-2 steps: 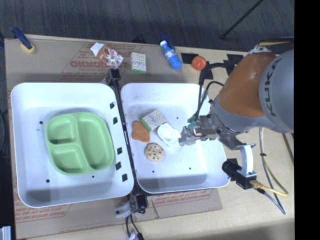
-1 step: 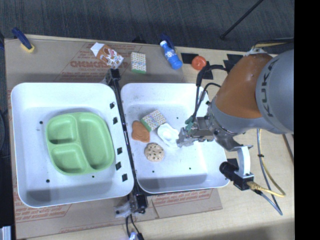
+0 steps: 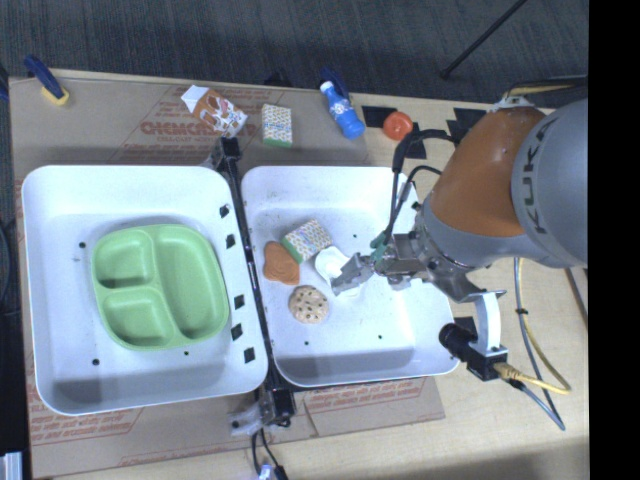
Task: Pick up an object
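While the gripper (image 3: 345, 276) hangs low in the right bin (image 3: 400, 363), I cannot tell how its fingers stand. Just beside it lie a white object (image 3: 328, 261), a tilted green-patterned packet (image 3: 307, 238), an orange piece (image 3: 281, 263) and a round cookie (image 3: 309, 305). "KUKA" reads on the arm (image 3: 530, 183).

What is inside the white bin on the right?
In the right bin lie a cookie, an orange piece, a green patterned packet and a white thing. The pincer and arm cover part of the floor.
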You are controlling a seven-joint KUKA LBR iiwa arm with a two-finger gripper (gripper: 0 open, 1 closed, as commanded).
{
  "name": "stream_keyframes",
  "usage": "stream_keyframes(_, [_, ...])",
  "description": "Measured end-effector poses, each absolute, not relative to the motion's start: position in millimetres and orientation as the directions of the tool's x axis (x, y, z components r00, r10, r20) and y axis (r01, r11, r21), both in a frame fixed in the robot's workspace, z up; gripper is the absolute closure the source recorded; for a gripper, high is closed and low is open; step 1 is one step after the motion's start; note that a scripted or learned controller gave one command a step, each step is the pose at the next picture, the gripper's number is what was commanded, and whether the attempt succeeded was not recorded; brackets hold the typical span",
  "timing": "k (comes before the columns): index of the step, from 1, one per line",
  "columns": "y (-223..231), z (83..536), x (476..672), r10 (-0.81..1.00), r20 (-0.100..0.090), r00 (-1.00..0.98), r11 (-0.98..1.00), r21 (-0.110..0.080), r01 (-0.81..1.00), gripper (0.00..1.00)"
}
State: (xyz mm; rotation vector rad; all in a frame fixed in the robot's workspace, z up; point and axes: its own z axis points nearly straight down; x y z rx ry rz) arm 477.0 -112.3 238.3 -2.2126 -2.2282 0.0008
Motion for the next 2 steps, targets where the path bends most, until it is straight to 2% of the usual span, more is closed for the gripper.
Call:
stream_keyframes(1, [-150, 94, 505.0, 1.000, 0.000, -0.004, 0.004, 0.002, 1.000, 0.00])
stream_keyframes(2, [-112, 94, 477.9, 1.000, 0.000, -0.007, 0.007, 0.003, 1.000, 0.00])
